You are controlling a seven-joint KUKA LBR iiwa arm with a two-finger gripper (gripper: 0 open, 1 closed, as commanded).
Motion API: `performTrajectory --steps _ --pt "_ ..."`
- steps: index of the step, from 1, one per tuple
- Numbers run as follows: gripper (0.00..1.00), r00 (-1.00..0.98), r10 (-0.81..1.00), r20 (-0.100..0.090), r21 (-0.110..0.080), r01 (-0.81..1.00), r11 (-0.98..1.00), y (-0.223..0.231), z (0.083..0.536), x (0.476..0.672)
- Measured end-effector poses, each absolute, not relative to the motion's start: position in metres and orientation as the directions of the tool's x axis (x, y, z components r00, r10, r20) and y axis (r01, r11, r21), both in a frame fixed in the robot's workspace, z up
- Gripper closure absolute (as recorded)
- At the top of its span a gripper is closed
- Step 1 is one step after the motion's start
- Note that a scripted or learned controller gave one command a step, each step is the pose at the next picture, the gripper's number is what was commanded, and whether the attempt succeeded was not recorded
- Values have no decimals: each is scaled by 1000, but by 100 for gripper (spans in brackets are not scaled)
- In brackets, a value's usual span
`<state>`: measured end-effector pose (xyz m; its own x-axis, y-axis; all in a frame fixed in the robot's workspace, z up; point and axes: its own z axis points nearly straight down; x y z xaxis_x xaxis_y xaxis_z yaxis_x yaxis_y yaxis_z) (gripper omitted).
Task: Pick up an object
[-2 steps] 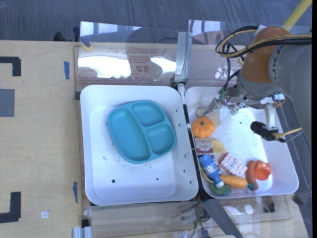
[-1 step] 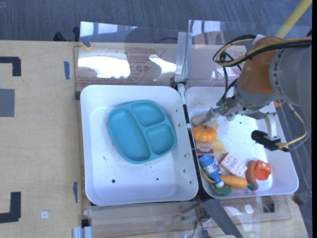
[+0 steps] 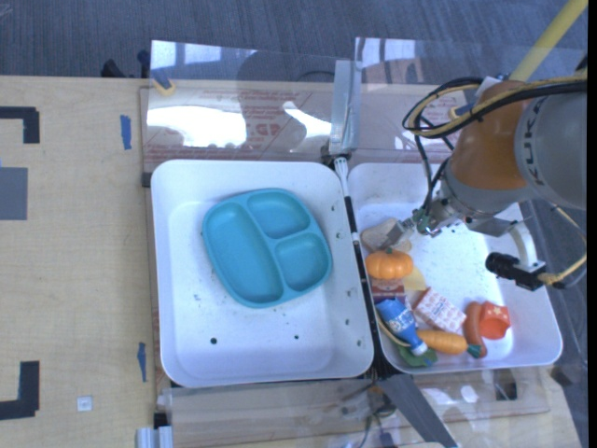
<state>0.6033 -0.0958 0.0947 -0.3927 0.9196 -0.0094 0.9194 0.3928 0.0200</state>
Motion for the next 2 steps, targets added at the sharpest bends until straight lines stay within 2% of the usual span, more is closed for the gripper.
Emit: performTrajectory --steps 1,2 --pt "0 -143 990 -2 22 989 143 -103 94 578" --pt "0 -239 971 -9 21 971 240 -100 94 578"
